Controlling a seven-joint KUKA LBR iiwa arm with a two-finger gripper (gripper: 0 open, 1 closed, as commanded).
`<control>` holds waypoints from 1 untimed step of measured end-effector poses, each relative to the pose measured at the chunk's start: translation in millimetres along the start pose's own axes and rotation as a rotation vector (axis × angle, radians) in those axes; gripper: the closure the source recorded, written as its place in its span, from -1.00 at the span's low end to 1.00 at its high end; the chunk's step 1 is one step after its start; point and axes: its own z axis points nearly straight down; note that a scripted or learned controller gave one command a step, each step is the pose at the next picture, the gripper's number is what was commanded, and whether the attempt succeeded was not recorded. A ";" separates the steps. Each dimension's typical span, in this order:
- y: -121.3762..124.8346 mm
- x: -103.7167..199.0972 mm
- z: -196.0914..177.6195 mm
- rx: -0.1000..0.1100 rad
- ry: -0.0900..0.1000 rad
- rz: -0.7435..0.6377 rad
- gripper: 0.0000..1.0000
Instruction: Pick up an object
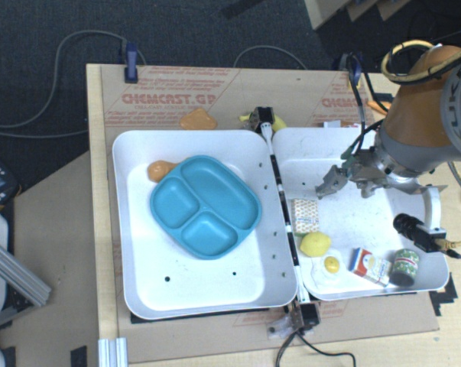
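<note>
My gripper hangs over the upper middle of the right bin, its two fingers spread and nothing between them. Below it, on the bin floor, lie a patterned packet, a yellow lemon and a small fried-egg piece. A red and white carton and a green can rest near the bin's front right corner. None of these touches the gripper.
The left bin holds a blue divided plate with an orange piece tucked at its back left edge. Another orange object lies on the bench behind the bins. The bins' shared rim runs down the middle.
</note>
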 end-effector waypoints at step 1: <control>-17.8 21.1 0.1 0.002 0.001 -0.001 -1.00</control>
